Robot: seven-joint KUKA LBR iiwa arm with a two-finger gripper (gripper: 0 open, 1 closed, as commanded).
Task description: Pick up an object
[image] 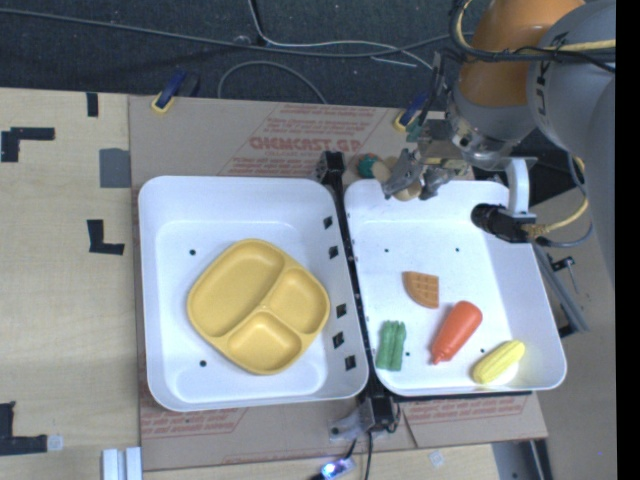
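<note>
A: Where is the two-finger metal gripper (411, 181)?

B: Upper right of the frame, hanging over the top edge of the right shallow white plastic bin (530, 268), under the grey arm with its orange band (520, 13).

A: Are its fingers spread or pressed together?

B: I cannot tell. The fingertips are a dark tangle from this slant. A small pale tan object (404, 191) shows right at the tips, but whether it sits between them is unclear.

A: Anything else close by?

B: A small teal round object (368, 166) lies just left of the gripper, on the brown cardboard sheet (290, 138) above the bins, beside the black clip at the bins' shared edge.

A: And inside that right bin?

B: Four toy foods, all well below the gripper. An orange waffle-textured wedge (422, 289) lies near the bin's middle. Lower right of it lies an orange-red plastic carrot (455, 331), tilted. A green ridged vegetable piece (391, 345) lies near the bin's lower left corner, and a yellow corn cob (498, 361) near its lower right, just beside the carrot's lower end.

A: The other bin?

B: The left shallow white plastic bin (165, 268) touches the right one along the centre. It holds a yellow three-compartment plastic plate (258, 306), lying flat and turned at an angle.

A: Beyond the bins?

B: A pale wooden bench top (60, 298) with black marks at the left, and dark carpet with cables along the top.
</note>
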